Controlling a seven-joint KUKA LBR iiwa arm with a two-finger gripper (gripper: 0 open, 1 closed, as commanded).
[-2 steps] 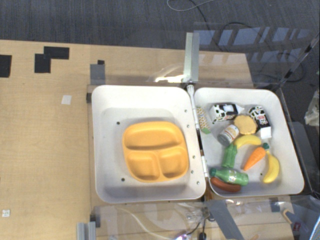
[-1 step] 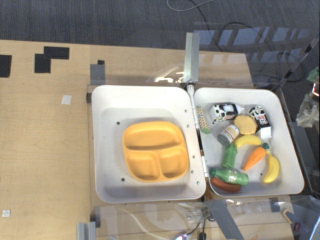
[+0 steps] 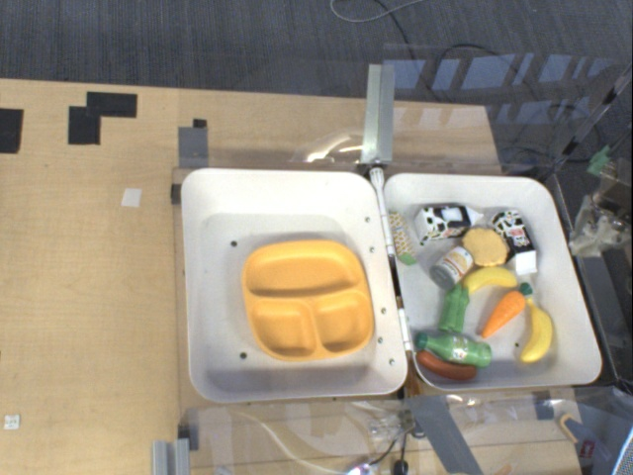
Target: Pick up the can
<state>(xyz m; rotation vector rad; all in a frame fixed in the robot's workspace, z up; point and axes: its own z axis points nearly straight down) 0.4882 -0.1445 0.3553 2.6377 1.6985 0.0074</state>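
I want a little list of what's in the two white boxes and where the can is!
left bin: yellow tray
right bin: can, two bananas, carrot, cookie, green bottle, other toys
can: lying tilted near the bin's middle, touching the cookie
can's neighbours: banana to its right, green bottle below

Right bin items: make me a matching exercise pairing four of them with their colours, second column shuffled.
Things:
1. can
2. carrot
3. banana
4. cucumber

Colours:
A. yellow
B. green
C. silver-grey
D. orange

Pairs: 1-C, 2-D, 3-A, 4-B
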